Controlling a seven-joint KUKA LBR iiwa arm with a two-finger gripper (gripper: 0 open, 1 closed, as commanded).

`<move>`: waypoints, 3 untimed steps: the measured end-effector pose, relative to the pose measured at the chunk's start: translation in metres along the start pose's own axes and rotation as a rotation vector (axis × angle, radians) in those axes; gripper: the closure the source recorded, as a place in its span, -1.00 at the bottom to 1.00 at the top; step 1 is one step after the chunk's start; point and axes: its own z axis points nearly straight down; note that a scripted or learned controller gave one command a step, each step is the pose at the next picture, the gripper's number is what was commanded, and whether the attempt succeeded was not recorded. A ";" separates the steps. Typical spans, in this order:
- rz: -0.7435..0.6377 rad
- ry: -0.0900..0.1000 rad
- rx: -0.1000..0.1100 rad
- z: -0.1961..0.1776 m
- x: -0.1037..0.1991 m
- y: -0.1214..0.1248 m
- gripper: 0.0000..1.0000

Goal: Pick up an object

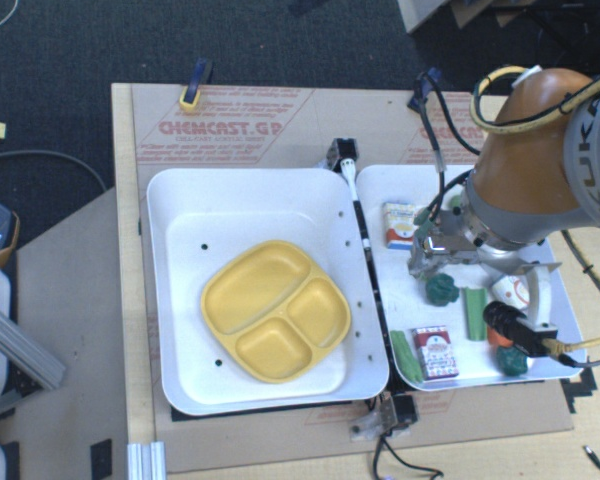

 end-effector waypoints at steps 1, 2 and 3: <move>0.000 0.000 -0.003 -0.011 0.003 0.005 1.00; 0.002 0.000 0.000 -0.011 -0.013 0.002 1.00; 0.000 0.001 0.003 0.005 -0.005 0.010 1.00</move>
